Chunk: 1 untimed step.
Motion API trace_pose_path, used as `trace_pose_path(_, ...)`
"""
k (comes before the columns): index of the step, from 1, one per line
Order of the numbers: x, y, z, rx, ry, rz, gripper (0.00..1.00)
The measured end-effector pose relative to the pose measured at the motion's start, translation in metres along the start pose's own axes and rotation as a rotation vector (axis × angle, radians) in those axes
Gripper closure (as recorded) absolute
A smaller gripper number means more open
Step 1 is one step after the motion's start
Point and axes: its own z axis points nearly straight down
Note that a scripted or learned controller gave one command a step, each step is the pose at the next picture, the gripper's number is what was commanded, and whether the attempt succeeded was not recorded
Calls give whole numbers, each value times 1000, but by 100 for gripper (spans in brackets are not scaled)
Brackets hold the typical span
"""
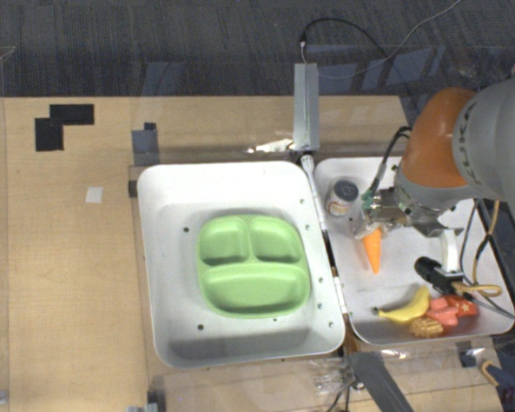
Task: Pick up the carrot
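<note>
Counting from above: two white bins, one green divided plate [251, 264] in the left bin [169, 250], and in the right bin [402, 288] one carrot [373, 249], one banana [405, 307], one small round cup [345, 190], a red item [455, 309]. The plate looks smooth, moulded, three-sectioned; the carrot is a tapered orange cone, tip toward six o'clock. The gripper [376, 221] sits at the carrot's twelve o'clock, clamped on its thick end, the carrot hanging between the fingers.
</note>
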Motion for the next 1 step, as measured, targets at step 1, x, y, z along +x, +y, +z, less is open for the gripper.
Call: trace_pose_path(1,-51,-65,13,-5,-4,-178,100)
